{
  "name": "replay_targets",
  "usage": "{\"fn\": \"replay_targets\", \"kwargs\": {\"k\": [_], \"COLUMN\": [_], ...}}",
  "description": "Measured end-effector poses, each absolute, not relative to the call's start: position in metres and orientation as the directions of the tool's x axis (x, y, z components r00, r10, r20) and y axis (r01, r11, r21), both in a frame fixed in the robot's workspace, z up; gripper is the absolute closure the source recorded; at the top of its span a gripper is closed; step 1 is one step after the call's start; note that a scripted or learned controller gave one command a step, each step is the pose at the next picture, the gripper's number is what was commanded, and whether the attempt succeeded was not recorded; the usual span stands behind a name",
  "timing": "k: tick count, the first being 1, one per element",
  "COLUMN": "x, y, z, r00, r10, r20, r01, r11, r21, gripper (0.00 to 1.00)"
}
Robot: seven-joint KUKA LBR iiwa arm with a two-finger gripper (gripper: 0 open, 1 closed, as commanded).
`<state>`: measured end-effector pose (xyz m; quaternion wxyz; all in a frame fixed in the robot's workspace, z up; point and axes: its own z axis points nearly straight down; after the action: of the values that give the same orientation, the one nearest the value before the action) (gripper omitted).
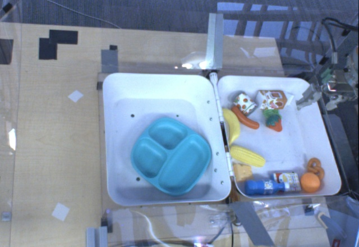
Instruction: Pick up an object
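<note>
Toy food in the right bin (331, 153).
Banana (231, 125) lies lengthwise, top to bottom; gripper (312, 94) hovers at the bin's upper right edge, its opening indiscernible.

Open floor runs through the middle of the right bin (322, 128), between toys crowded along its left and top — banana (232, 126), corn cob (247, 156), carrot (273, 119) — and a blue bottle (262, 187) and orange (310, 182) lining its near wall. A blue divided plate (171, 154) fills much of the left bin (120, 105).
</note>
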<state>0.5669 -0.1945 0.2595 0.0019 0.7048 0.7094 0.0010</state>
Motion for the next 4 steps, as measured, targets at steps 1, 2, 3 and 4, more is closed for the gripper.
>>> {"fn": "replay_targets", "kwargs": {"k": [1, 2, 3, 4], "x": [0.612, 0.654, 0.635, 0.647], "y": [-0.169, -0.126, -0.095, -0.137], "z": [0.188, 0.108, 0.094, 0.133], "r00": [0.200, 0.340, 0.304, 0.505], "r10": [0.980, 0.941, 0.953, 0.863], "r20": [0.000, 0.000, 0.001, 0.001], "r01": [0.980, 0.941, 0.953, 0.863], "r11": [-0.200, -0.340, -0.304, -0.505], "r21": [0.003, 0.003, 0.019, 0.004], "gripper": [0.00, 0.00, 0.00, 0.00]}}
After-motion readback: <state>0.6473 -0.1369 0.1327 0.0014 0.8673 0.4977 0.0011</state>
